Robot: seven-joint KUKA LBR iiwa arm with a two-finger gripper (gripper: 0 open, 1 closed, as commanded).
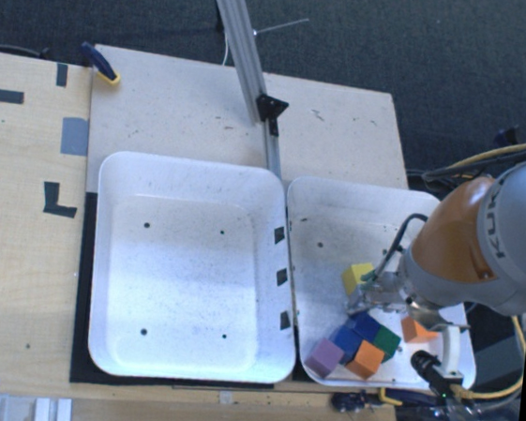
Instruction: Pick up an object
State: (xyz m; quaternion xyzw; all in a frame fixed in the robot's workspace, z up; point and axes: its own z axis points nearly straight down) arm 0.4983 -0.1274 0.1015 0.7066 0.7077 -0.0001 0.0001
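Several small coloured blocks clustered at near end of right white bin. Gripper lowered among them beside yellow block; grasp state cannot be told. Nothing seen lifted; pickup judged unfinished.

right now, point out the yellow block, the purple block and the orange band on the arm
yellow block (357, 276), camera view, on its top face
purple block (326, 356), camera view, on its top face
orange band (458, 235), camera view, on the middle of its curved surface
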